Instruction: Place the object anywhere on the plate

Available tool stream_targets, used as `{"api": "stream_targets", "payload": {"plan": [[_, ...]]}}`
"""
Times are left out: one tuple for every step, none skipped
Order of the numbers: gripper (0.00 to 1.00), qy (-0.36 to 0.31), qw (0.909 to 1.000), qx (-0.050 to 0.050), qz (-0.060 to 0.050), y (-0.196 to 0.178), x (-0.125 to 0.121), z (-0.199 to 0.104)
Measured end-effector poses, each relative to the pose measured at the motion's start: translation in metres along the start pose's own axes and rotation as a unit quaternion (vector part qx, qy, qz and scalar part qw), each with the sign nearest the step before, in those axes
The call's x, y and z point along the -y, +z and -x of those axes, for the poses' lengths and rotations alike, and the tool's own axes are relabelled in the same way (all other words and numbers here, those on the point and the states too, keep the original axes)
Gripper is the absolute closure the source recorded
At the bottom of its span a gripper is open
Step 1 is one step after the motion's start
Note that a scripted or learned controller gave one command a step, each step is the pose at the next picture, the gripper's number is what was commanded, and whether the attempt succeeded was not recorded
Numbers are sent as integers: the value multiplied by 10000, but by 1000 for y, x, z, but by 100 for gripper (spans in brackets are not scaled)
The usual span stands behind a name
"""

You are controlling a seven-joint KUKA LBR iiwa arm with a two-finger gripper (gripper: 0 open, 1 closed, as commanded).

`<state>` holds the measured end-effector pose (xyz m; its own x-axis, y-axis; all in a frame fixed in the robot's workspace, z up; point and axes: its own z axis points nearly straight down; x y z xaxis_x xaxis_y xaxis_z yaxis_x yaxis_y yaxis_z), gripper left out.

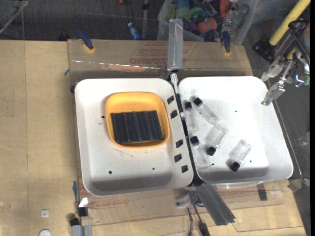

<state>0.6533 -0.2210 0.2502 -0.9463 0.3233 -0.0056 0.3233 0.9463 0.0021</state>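
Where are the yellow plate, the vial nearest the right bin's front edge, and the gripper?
yellow plate (114, 101): camera view, bare back-left rim.
vial (238, 156): camera view, middle of its clear body.
gripper (266, 102): camera view, at its fingertips.

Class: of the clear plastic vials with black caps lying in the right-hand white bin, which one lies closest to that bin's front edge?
The clear black-capped vial at the front right, apart from the others clustered beside the divider.

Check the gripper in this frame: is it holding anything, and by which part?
Nothing is held. The gripper hangs over the right bin's far corner, apart from the clear vials.
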Motion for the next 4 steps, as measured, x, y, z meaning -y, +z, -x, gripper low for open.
{"api": "stream_targets", "payload": {"plan": [[0,-1545,9880,-2,5,23,-2,7],[0,-3015,9535,0,8,30,1,0],[0,-4543,8908,20,6,40,-5,15],[0,-5885,8085,21,7,40,-5,15]]}}
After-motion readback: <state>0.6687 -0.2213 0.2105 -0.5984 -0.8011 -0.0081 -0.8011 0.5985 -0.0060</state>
